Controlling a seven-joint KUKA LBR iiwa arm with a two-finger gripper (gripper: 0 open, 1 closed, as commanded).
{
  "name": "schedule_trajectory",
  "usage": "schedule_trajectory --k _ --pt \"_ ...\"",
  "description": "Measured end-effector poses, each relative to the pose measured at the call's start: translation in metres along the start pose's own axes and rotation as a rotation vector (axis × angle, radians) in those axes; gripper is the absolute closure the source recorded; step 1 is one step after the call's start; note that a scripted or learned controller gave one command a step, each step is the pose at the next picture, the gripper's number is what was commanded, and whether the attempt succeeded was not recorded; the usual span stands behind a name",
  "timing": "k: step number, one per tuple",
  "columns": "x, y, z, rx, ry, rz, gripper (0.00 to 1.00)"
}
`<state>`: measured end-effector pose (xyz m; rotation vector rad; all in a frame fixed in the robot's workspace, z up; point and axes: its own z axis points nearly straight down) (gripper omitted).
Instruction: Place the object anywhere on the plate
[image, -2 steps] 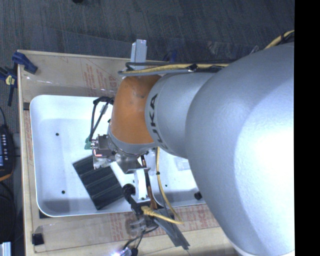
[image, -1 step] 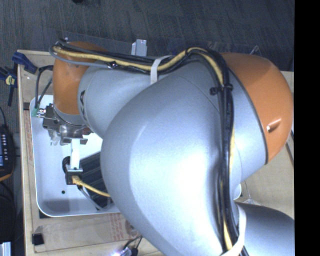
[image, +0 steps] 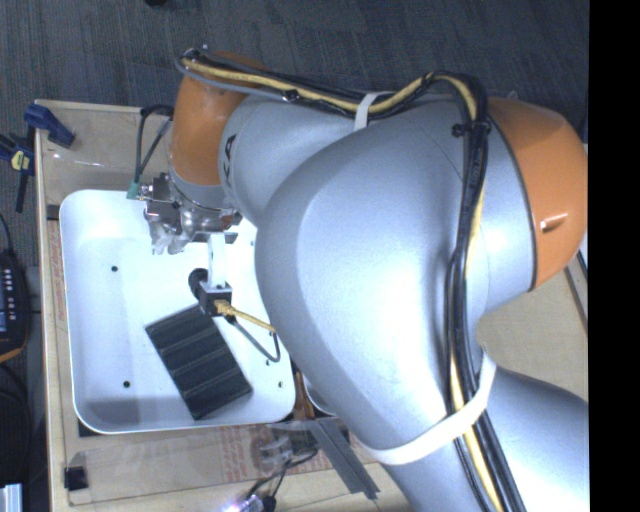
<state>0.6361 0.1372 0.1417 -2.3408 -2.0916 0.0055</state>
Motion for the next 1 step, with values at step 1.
schedule_trajectory --k 1 --pt "-0.0483 0.0252 -0.1006 -0.002 0.002 0.103 1.0"
